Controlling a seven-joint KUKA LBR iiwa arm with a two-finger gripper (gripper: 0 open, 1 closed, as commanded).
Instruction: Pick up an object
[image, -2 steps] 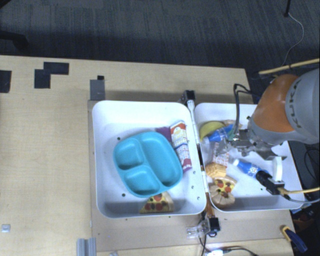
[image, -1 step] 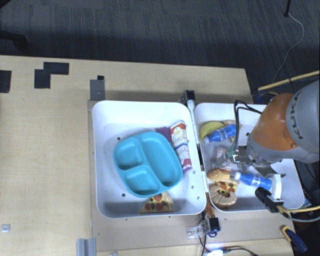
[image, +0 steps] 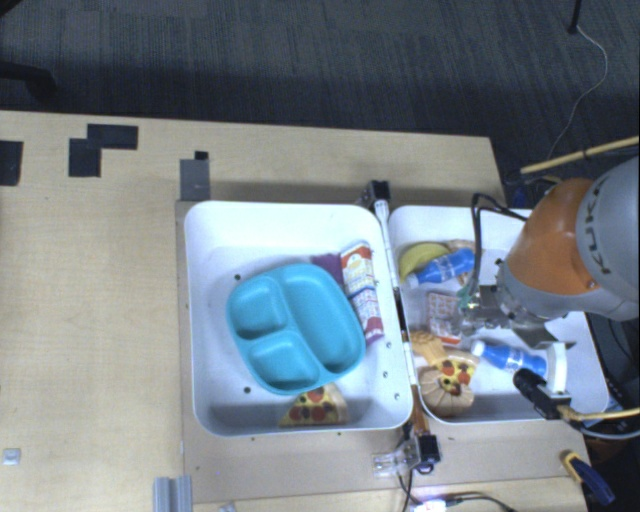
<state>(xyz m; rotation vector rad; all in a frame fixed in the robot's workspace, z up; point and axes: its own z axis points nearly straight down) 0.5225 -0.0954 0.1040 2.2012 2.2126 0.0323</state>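
Tool (image: 468, 308) sits low in the right bin (image: 590, 345), right of frame centre, over clutter: blue bottle (image: 445, 268), yellow item (image: 420, 257), pizza-print toy (image: 448, 380). Probably targeting the packet beneath; can't tell whether it is spread or closed. Blue tray (image: 295, 325) fills left bin (image: 210, 300)

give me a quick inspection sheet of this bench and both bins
surface: tan bench bearing two shallow white bins.
job's things: blue three-part plastic tray, long red-and-white packet and pizza-slice toy in left bin; yellow banana toy, blue bottle, round pizza-print toy in right bin.
clutter: dark patches on bench.
grippers: gripper low over right bin.
cables: black cable by arm.
surroundings: dark floor.
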